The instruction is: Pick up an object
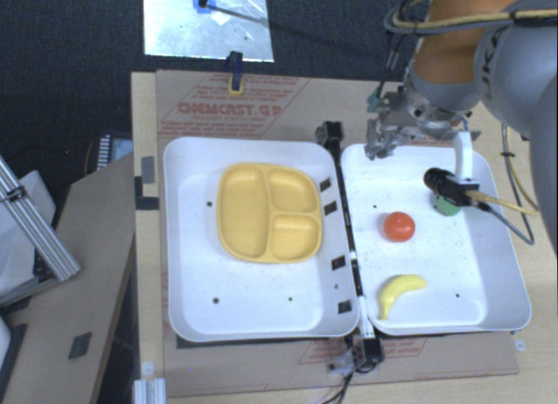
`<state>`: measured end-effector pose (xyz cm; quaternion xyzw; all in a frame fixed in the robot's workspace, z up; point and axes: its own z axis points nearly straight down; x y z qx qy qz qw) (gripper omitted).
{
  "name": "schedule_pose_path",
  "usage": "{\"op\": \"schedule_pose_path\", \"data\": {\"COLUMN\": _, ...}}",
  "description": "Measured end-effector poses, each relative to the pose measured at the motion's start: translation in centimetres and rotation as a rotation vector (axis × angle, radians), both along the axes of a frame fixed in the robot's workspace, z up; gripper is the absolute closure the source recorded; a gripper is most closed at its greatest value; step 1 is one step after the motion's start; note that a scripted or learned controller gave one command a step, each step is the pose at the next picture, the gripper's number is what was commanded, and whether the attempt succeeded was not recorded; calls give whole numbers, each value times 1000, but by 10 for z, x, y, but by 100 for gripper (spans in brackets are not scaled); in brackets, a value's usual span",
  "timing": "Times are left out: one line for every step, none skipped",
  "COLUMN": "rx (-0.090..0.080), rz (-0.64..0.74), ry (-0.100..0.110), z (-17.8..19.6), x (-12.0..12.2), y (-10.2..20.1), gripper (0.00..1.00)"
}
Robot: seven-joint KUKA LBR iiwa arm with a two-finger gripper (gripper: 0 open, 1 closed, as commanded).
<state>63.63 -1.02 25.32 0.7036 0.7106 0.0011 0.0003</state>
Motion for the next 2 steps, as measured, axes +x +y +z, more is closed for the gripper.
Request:
{"op": "schedule_pose_path", "data": {"rx": 0, "rz": -1, "ry": 1, "z": -16, "x": -1, "y": 46, "gripper": 100}}
{"op": "schedule_pose_path", "data": {"rx": 0, "rz": 0, "ry": 0, "z": -12, "x": -9, "y": 100, "gripper": 100}}
